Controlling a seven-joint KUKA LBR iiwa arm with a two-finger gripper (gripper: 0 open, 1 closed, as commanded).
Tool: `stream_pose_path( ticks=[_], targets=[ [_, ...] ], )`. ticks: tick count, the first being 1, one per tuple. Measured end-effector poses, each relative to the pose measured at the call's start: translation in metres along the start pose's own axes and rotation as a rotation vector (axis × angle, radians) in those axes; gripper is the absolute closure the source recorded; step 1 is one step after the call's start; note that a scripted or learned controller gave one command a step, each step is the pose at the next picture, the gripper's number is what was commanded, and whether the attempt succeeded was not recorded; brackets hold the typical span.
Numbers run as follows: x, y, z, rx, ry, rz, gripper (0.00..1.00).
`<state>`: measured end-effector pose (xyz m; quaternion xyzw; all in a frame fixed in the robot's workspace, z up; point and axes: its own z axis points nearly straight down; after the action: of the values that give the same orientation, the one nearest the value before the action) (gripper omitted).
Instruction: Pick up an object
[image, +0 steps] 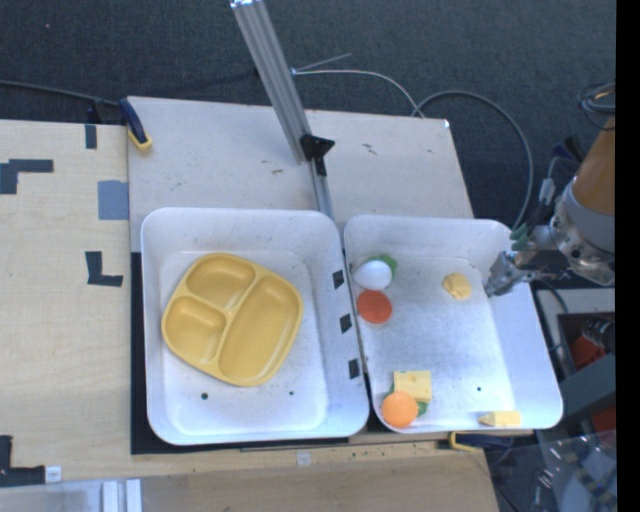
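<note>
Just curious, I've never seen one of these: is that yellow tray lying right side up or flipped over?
Right side up: the yellow tray lies flat in the left bin, its three hollow compartments facing upward.

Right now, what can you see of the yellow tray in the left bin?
The yellow tray is a rounded, divided plate of glossy, plastic-looking material, with three compartments: one along its upper left, a small one at lower left and a large one on the right. It lies flat and right side up, turned at an angle, on the floor of the left bin, nearer the left wall. Nothing lies in it or touches it.
</note>
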<state>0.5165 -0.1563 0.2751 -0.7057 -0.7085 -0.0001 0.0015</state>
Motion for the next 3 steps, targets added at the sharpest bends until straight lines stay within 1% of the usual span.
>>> stream_pose_path(
  ticks=[1, 2, 3],
  targets=[
    [0.031, 0.063, 0.017, -0.002, -0.003, -0.002, 1.00],
    [0.111, 0.044, 0.092, 0.008, 0.001, -0.004, 1.00],
    [0.192, 0.151, 0.087, -0.006, 0.000, -0.005, 1.00]
  ],
)
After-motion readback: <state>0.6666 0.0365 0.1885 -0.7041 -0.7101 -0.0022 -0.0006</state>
